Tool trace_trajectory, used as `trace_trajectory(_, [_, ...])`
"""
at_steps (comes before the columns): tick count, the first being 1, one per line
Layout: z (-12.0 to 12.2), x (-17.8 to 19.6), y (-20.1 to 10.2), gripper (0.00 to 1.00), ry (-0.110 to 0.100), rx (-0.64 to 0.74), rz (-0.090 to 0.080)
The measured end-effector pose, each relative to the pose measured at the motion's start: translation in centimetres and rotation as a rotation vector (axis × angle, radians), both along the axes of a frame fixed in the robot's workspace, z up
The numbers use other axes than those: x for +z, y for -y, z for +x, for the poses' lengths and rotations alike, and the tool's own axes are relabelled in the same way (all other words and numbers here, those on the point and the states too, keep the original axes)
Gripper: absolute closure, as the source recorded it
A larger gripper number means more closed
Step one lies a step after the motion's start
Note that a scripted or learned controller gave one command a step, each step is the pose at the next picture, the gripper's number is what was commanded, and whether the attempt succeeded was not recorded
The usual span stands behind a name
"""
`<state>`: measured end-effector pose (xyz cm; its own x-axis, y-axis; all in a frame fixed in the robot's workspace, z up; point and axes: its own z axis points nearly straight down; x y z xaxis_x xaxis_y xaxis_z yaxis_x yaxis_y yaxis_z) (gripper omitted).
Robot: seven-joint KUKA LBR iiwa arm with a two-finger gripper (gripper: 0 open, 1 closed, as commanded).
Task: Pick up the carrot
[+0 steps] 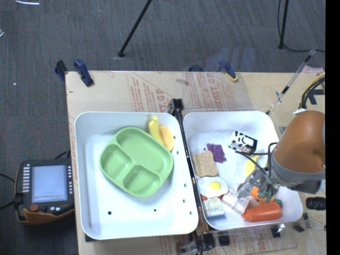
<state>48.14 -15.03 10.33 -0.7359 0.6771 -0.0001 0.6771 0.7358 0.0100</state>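
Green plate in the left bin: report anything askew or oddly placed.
The green plate sits skewed, turned at an angle to the left bin walls, with a banana wedged against its upper-right rim. Nothing looks spilled or damaged.

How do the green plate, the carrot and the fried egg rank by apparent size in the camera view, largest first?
1. Green plate
2. Carrot
3. Fried egg

Carrot and egg look close; the arm partly hides the carrot.

Light is even and fairly bright from overhead, with soft, short shadows. The 2 white bins (85, 142) look slightly washed out, and the green tray (137, 161) shows mild sheen. The floor (79, 25) at the far side is dim. Overall focus is soft and grainy, blurring small things.
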Motion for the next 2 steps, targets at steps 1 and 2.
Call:
trace_trajectory(1, [-0.5,8.4,-11.5,1.0,-0.008,-0.262,-0.004])
trace_trajectory(2, [0.5,13.6,-5.6,1.0,-0.006,-0.127,-0.007])
